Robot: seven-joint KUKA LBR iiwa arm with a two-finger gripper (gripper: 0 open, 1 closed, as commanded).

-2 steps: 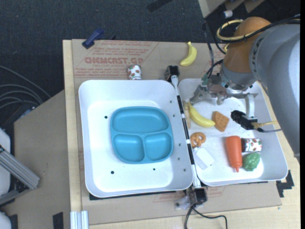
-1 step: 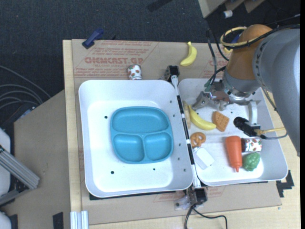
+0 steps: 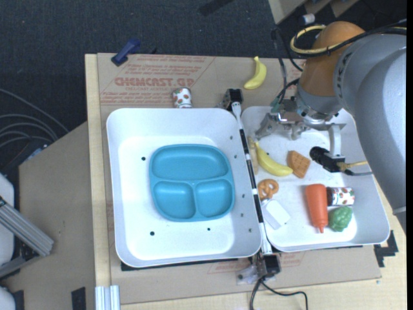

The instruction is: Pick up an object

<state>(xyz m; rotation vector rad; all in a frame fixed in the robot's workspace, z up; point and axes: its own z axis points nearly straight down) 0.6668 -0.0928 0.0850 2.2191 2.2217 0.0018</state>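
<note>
The right bin (image 3: 368, 228) holds a yellow banana (image 3: 271, 164), a brown waffle-like piece (image 3: 299, 164), a pretzel (image 3: 267, 188), a white card (image 3: 277, 214), an orange carrot (image 3: 316, 206), a green broccoli (image 3: 340, 219) and a small patterned can (image 3: 341, 196). My gripper (image 3: 284, 126) hangs low over the bin's far left corner, just beyond the banana and the brown piece. Nothing shows clearly held in it. The grey arm and its orange band (image 3: 326, 53) hide the bin's far right part.
The left bin (image 3: 122, 173) holds a blue divided plate (image 3: 191, 181). On the bench behind the bins lie a second banana (image 3: 256, 75), a small patterned cup (image 3: 182, 97) and a blue object (image 3: 126, 51). Cables run beside the arm.
</note>
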